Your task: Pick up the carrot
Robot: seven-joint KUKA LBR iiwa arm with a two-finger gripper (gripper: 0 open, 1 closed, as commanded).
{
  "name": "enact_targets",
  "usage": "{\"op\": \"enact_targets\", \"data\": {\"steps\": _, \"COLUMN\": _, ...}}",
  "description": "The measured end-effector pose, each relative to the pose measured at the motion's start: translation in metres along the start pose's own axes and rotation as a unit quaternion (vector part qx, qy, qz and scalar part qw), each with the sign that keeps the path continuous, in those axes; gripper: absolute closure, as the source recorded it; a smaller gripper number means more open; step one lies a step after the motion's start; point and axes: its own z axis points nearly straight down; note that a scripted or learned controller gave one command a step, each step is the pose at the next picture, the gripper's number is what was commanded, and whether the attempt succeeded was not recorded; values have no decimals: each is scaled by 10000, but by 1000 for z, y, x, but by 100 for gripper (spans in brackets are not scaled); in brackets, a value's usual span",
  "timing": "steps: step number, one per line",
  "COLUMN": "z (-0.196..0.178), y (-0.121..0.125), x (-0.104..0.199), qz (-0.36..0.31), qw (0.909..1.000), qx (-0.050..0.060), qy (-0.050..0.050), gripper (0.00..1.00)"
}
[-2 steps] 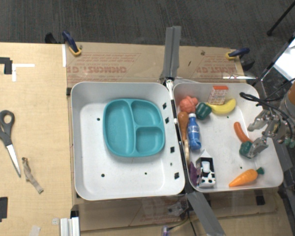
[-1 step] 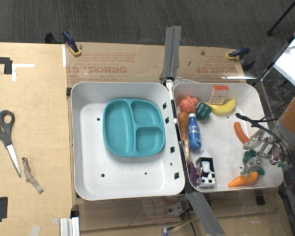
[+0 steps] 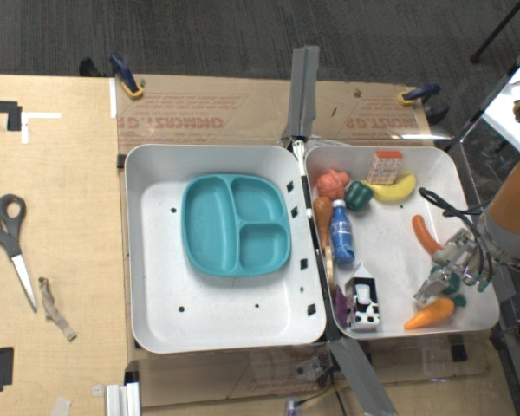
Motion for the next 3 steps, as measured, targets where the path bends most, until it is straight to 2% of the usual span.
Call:
{"op": "enact_targets", "data": {"steps": 1, "z": -10, "y": 1, "x": -1, "qz": -18, "qw": 10000, "qx": 0, "qy": -14, "gripper": 100}}
{"op": "enact_targets", "data": {"steps": 2, "z": -101, "y": -7, "x": 8, "qz": 304, "qw": 9995, "qx": 2, "qy": 0, "gripper": 100}}
{"op": "enact_targets", "data": {"steps": 3, "z": -223, "y": -7, "x": 7, "qz": 834, "qw": 9965, "qx": 4, "qy": -5, "gripper": 100}}
